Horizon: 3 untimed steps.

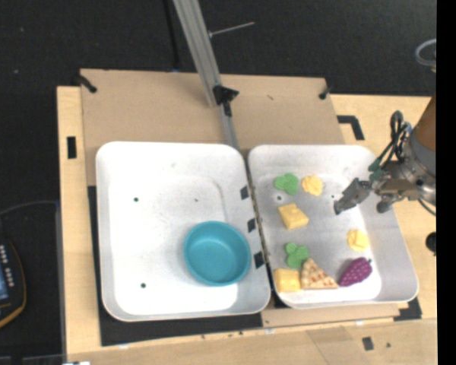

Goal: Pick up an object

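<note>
- Table (175, 112): pale wood top with a brown board laid over it, black corner marks at the board's edges; dark floor all round. A grey metal rail (200, 44) runs from the top of the view down to the gap between the bins. A handheld pendant (0, 276) with a lit screen lies at the left edge.
- Left bin (137, 181): white, shallow, holds one blue bowl (216, 252), upright, near its lower right corner.
- Right bin (319, 158): white, holds small toy foods. Upper part: green piece (286, 183) just beside a yellow piece (312, 185); a cheese wedge (293, 217) below them. Right side: small yellow piece (358, 239). Lower part: second green piece (296, 254), yellow block (287, 280), pizza slice (316, 276) touching it, purple grape bunch (355, 271) just to the right.
- Pincer (348, 198): over the right bin's upper right area, reaching in from the right, above bare bin floor between the yellow pieces. Nothing seen between its fingers; how far open it is, cannot tell.
</note>
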Motion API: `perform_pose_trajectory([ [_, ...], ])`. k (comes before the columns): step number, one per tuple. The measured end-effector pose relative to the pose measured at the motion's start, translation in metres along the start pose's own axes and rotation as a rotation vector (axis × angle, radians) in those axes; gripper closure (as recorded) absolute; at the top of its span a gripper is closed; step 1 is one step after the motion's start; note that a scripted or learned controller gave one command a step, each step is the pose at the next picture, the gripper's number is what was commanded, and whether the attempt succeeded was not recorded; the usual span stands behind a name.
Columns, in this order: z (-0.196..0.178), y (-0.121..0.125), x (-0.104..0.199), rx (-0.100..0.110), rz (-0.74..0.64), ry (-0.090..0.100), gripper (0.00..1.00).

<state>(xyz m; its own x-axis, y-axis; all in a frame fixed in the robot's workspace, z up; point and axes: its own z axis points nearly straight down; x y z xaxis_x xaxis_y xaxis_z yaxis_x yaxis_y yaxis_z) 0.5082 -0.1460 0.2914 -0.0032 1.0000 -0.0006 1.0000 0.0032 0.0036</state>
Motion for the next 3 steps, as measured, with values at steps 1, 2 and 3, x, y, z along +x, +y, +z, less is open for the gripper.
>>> perform_pose_trajectory([
  [1, 0.000, 0.000, 0.000, 0.000, 0.002, 0.000, 0.00],
  [2, 0.042, 0.002, -0.003, 0.005, 0.004, -0.001, 0.00],
  [3, 0.103, -0.002, 0.001, 0.008, 0.004, 0.000, 0.00],
])
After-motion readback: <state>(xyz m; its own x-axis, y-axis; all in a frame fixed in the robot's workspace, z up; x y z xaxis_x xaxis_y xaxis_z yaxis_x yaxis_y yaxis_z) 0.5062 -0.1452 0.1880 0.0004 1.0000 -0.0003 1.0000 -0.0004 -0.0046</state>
